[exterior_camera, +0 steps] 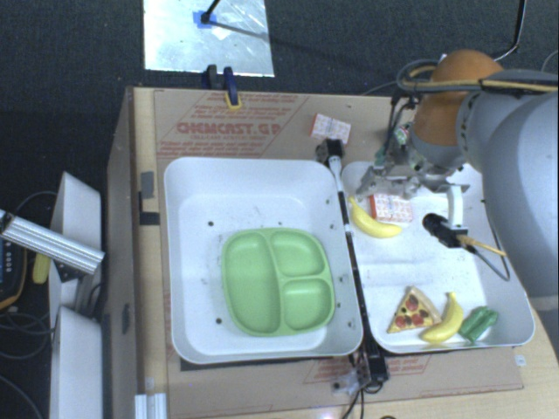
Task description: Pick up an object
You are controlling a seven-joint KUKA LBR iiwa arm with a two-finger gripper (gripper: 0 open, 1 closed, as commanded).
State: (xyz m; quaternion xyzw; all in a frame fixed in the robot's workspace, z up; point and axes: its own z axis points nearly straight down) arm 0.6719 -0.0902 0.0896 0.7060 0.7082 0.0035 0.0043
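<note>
1. Red print is showing on the cardboard sheet point(227, 129) under the bins. It is reading roughly "CHEMCAST GP", and the smaller lines around it are too blurred to make out.
2. A small red-and-white label point(330, 128) is lying on that cardboard behind the bins, its print too small to read.
3. The gripper point(395, 182) is hanging over the far left corner of the right bin point(515, 317). Whether it is wide or narrow cannot be told, and nothing is showing in its grasp.
4. A red-and-white packet point(390, 208) is lying on the bin floor just below the gripper in the view, its markings unreadable.
5. A yellow banana point(374, 223) is lying beside that packet, touching its near left edge, close to the wall between the bins.
6. A toy pizza slice point(412, 311), a second banana point(445, 319) and a green vegetable point(478, 322) are sitting in a row at the near edge, well apart from the gripper.
7. A green divided plate point(278, 280) is resting in the left bin point(188, 234).
</note>
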